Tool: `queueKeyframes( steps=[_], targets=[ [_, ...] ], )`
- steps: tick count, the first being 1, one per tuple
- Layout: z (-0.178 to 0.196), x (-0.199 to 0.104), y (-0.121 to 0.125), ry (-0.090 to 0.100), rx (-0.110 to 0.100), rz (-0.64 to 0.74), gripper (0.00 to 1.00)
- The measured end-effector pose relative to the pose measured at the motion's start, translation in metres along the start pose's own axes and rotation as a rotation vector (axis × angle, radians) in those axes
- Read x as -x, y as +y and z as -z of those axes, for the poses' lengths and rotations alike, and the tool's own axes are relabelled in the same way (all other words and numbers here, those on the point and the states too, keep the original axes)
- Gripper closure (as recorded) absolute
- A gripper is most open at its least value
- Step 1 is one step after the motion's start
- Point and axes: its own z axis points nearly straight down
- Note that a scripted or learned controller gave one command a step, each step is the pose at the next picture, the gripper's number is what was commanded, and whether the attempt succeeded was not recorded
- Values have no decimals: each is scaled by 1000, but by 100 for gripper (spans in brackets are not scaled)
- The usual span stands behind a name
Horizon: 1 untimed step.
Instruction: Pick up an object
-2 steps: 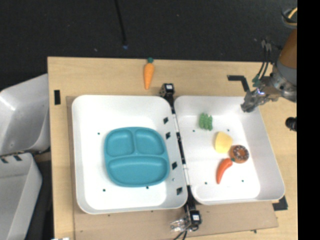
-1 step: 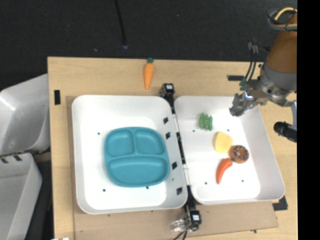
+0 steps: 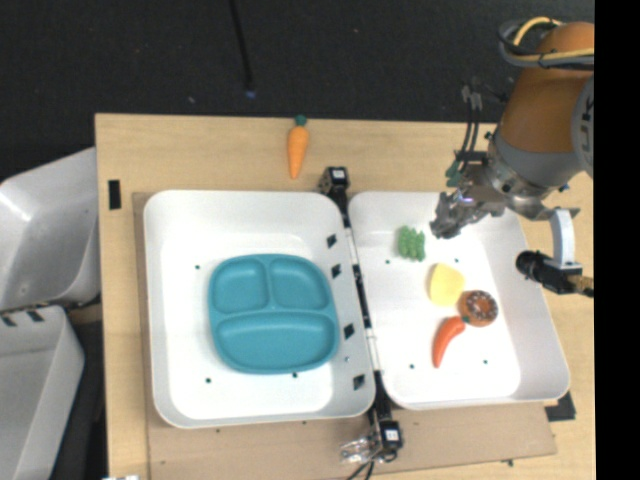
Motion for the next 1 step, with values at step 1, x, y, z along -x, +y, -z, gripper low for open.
queueKeyframes(
  steps=[1],
  targets=[
    [6, -48, -24, 0, -1, 0, 100]
  ],
)
